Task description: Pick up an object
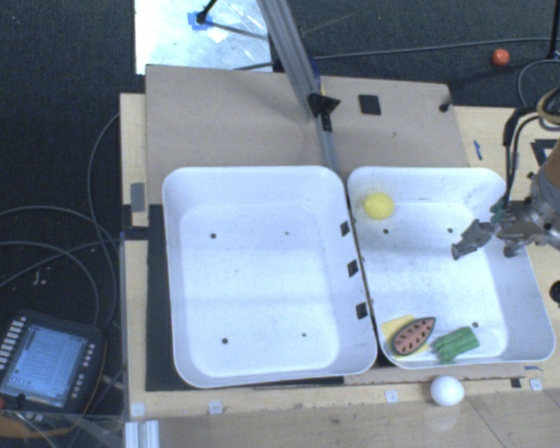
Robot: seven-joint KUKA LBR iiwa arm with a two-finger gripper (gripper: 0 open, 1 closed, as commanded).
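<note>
In the right bin (420, 175), a yellow ball (379, 205) lies near the back left corner. At the front of that bin a reddish oval object on a yellow piece (413, 335) sits next to a green object (455, 343). My gripper (491, 240) hangs over the bin's right side, well apart from all three. Its two dark fingers (468, 240) stand apart, open, with nothing between them.
The left bin (252, 174) stands beside the right one, with black clips along the shared rim. A white ball (447, 390) rests on the bench just in front of the right bin. A slanted metal pole (294, 49) rises behind the bins.
</note>
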